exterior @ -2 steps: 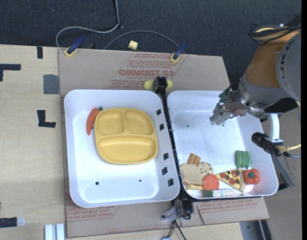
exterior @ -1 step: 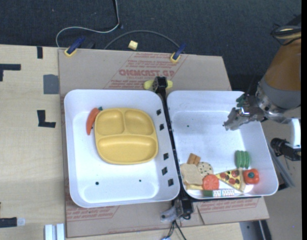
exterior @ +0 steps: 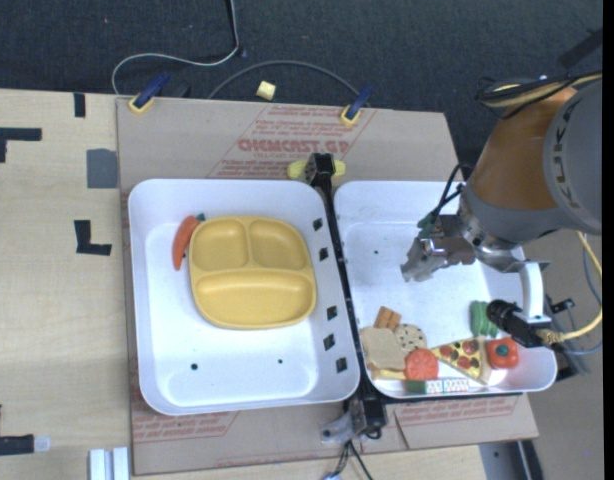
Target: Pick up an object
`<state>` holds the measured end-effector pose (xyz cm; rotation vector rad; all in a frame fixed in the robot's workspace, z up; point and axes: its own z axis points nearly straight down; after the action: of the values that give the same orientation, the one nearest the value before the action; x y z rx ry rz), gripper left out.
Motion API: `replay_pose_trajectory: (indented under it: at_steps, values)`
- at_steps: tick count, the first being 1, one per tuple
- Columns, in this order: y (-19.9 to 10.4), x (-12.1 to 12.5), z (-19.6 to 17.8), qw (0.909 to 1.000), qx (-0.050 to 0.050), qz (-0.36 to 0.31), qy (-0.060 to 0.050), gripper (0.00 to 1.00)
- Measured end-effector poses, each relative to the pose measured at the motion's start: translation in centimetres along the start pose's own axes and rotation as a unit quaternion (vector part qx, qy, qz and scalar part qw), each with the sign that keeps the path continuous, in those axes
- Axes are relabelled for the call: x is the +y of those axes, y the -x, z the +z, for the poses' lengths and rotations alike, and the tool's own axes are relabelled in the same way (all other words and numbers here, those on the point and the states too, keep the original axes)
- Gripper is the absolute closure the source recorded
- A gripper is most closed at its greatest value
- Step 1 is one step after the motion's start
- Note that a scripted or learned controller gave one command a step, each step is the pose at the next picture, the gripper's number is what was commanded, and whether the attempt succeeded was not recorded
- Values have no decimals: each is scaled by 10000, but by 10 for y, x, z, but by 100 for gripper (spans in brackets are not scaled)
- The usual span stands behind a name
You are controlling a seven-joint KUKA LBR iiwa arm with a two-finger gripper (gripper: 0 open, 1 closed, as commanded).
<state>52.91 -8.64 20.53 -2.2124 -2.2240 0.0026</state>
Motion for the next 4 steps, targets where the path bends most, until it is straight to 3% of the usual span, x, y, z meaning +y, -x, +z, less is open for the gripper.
replay_pose_trajectory:
  at_steps: [1, 2, 3, 4]
  values:
    - [3, 1, -1, 10000, -9, 17, 12, 0]
    - [14, -19, 122, 10000, -12, 36, -18, 0]
    - [12, -20, 120, 10000, -21, 26, 40, 0]
    - [12, -19, 109, 10000, -18, 27, 44, 100]
